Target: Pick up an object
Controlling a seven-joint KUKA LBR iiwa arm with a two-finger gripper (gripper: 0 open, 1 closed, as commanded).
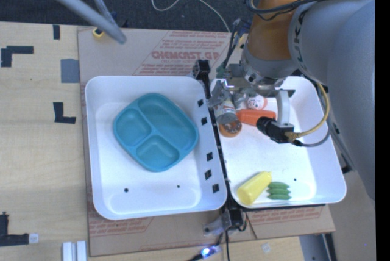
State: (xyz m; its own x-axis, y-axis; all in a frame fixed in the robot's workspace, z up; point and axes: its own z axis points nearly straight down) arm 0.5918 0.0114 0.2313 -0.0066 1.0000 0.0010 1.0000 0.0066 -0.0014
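Crowding the divider wall, the small can could be knocked aside by the gripper, whose grip state cannot be told.

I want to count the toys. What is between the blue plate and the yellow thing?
In the camera view, the black-marked divider where the two bins meet lies between the blue plate and the yellow thing; otherwise just bare white floor.

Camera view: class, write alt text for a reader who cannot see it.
A grey and orange robot arm reaches into the right white bin, above an orange object; a yellow item and green item lie nearer. The left bin holds a blue divided plate.
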